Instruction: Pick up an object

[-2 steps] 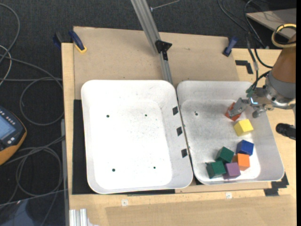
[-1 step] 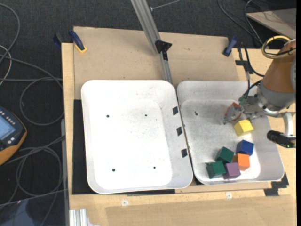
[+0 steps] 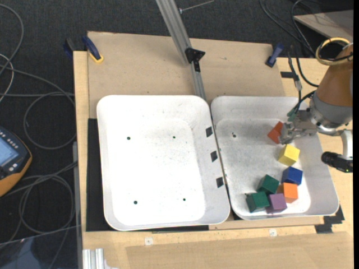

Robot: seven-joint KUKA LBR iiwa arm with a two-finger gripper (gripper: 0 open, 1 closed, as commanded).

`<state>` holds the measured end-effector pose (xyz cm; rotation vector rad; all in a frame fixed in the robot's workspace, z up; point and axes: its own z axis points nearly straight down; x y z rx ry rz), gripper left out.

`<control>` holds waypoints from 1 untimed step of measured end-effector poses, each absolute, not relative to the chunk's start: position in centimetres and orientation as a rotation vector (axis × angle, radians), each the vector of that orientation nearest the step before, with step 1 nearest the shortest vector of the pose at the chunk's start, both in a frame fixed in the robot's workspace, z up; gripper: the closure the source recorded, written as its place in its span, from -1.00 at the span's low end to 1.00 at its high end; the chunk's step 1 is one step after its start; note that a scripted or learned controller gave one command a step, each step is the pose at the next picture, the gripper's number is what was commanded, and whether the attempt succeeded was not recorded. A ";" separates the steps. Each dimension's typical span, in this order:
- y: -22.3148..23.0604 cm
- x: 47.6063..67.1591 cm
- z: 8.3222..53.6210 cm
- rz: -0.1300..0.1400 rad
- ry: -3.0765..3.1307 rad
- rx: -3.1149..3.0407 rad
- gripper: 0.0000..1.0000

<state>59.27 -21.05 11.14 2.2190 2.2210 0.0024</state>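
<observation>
Right bin (image 3: 241, 150) holds seven blocks (mixed colours); the pincer (image 3: 287, 134) touches the red block (image 3: 275, 132), grip unclear.

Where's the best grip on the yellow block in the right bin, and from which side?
Take the yellow block from straight above, across two opposite flat side faces. It sits turned diagonally in the right bin, so rotate the hand to match. It stands apart from the blue block, leaving room on each side.

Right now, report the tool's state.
Tool: down in the right bin beside the red-orange block; open or closed cannot be told, nor whether it holds the block.
</observation>
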 end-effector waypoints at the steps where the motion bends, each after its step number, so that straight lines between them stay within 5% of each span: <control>1: -20.9 59.5 17.7 0.006 2.218 2.214 1.00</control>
